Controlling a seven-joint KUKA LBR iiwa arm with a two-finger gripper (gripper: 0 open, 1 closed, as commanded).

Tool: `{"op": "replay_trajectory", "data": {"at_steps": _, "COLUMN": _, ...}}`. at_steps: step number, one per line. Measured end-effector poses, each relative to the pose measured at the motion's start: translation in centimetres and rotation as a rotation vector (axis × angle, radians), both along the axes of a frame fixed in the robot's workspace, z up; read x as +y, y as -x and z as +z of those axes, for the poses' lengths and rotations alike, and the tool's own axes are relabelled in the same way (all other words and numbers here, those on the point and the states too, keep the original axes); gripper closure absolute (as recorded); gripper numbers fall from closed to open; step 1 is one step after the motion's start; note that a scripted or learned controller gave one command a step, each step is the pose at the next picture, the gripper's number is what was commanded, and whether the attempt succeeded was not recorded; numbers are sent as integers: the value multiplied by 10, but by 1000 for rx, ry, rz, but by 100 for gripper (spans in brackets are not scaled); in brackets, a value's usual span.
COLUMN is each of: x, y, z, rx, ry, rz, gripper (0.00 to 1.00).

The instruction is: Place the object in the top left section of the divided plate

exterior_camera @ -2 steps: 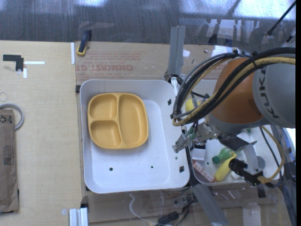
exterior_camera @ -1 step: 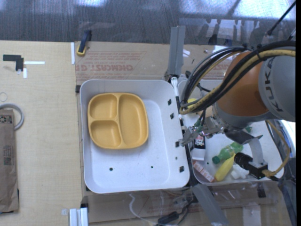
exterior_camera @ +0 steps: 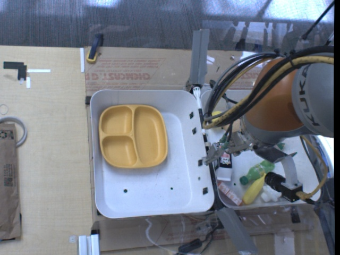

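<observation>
A yellow divided plate [exterior_camera: 133,136] lies in the upper left of the left white bin [exterior_camera: 159,195]. It has two small sections on its left and one large section on its right, all bare. My gripper [exterior_camera: 226,154] hangs low over the left side of the right bin [exterior_camera: 229,196], under the orange wrist band. In the right bin lie a green bottle [exterior_camera: 256,171], a yellow banana-like object [exterior_camera: 253,190] and a small dark object with a red label [exterior_camera: 226,161] close beneath the gripper. Whether anything is between the fingers is hidden.
The arm and its cable bundle [exterior_camera: 249,84] cover most of the right bin. A raised wall with clips [exterior_camera: 203,142] divides the two bins. A brown paper bag [exterior_camera: 8,174] lies on the bench at far left.
</observation>
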State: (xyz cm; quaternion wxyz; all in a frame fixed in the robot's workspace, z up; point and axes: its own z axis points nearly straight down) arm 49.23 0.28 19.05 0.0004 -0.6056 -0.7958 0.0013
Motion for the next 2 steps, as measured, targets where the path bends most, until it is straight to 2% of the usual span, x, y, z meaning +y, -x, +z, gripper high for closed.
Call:
{"op": "replay_trajectory", "data": {"at_steps": 1, "x": -1, "y": 0, "z": 8, "rx": 2, "ry": 2, "rz": -5, "gripper": 100}}
{"op": "replay_trajectory", "data": {"at_steps": 2, "x": -4, "y": 15, "z": 98, "rx": 1, "ry": 2, "rz": -183, "gripper": 100}}
